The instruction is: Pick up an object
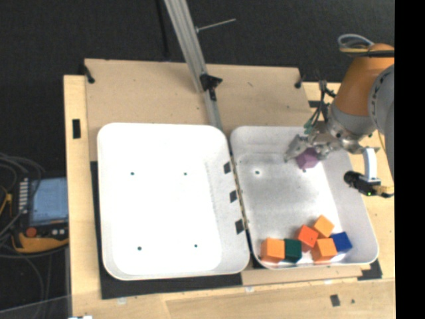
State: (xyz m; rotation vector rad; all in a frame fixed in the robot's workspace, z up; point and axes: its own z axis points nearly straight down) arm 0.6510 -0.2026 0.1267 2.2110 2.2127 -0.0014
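My gripper [304, 153] hangs over the upper part of the right bin [265, 145], reaching in from the right. A small purple block [307, 160] shows between its fingertips, and the fingers are closed against it. At the bin's near edge lies a cluster of blocks: an orange one [273, 248], a green one [293, 250], more orange ones [308, 235] [323, 226] [325, 248] and a blue one [341, 242].
The left bin [166, 198] stands beside the right one, with dark clips along the shared rim [234, 195]. A slanted metal rail [192, 45] runs down to the bins' far edge. The arm's grey link and orange band [362, 88] sit at the right.
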